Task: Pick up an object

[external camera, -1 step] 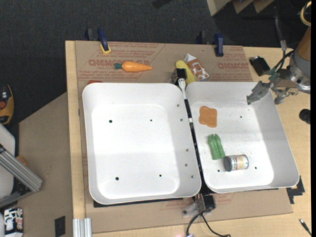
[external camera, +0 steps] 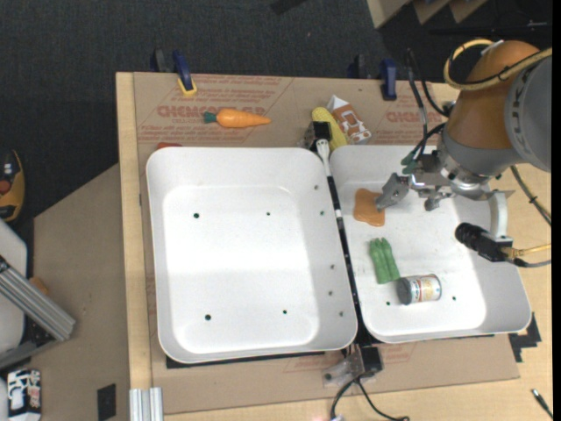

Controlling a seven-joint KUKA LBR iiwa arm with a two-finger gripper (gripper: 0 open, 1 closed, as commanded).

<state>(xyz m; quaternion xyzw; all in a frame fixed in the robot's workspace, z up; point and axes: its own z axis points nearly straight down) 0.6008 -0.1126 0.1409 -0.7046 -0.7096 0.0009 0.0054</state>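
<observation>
Camera view: carrot [external camera: 238,119] behind bins [external camera: 237,253].

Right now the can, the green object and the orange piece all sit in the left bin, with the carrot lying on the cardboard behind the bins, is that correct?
Not quite: the can, the green object and the orange piece sit in the right bin, not the left, as the camera view shows. The carrot does lie on the cardboard behind the bins.
</observation>
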